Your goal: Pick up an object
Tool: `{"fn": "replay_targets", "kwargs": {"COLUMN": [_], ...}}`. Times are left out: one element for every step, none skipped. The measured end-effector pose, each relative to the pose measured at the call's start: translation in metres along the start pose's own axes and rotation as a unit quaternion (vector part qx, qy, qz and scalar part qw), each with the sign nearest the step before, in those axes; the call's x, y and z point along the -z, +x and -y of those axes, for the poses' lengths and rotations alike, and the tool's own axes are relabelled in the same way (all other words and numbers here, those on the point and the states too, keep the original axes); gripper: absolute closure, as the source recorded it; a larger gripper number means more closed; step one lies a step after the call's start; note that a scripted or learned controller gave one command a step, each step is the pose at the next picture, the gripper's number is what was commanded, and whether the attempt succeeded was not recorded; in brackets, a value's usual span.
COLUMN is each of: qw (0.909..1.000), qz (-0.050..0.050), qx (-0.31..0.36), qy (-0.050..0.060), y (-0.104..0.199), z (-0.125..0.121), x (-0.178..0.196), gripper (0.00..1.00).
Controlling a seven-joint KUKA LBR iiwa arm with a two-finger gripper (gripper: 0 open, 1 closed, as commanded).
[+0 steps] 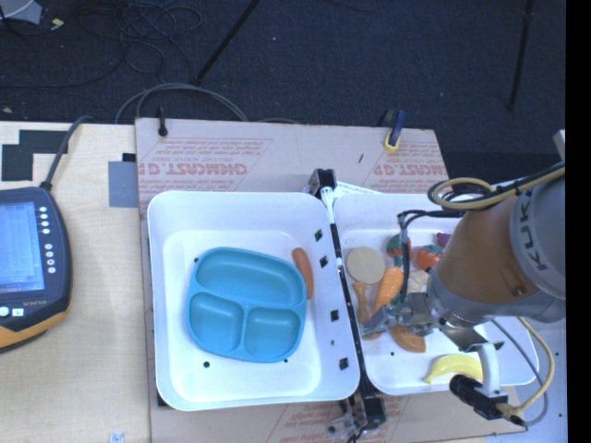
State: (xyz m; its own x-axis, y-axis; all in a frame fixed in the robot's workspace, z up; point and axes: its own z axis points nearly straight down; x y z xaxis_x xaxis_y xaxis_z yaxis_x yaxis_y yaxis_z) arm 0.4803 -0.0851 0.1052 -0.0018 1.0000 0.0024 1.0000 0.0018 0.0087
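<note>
The claw [392, 314] is sunk among toys in the right bin [517, 377]; its state cannot be told. The carrot [389, 287], at its twelve o'clock, should be centred before closing.

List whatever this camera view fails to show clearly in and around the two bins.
- Gripper: lost in the food pile under the arm, so its fingers are unreadable.
- Right bin: its right half is covered by the arm.
- Toy food pile: the carrot and banana read clearly; pieces tucked against the arm are too small to name.
- Handheld screen: cut off by the left edge.
</note>
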Motion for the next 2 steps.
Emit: {"fn": "replay_targets", "kwargs": {"qw": [1.0, 1.0], "qz": [0.003, 0.001], "qx": [-0.004, 0.0], "qy": [0.001, 0.005], "y": [-0.004, 0.004], "z": [0.001, 0.004], "x": [0.007, 0.046], "gripper": [1.0, 1.0]}}
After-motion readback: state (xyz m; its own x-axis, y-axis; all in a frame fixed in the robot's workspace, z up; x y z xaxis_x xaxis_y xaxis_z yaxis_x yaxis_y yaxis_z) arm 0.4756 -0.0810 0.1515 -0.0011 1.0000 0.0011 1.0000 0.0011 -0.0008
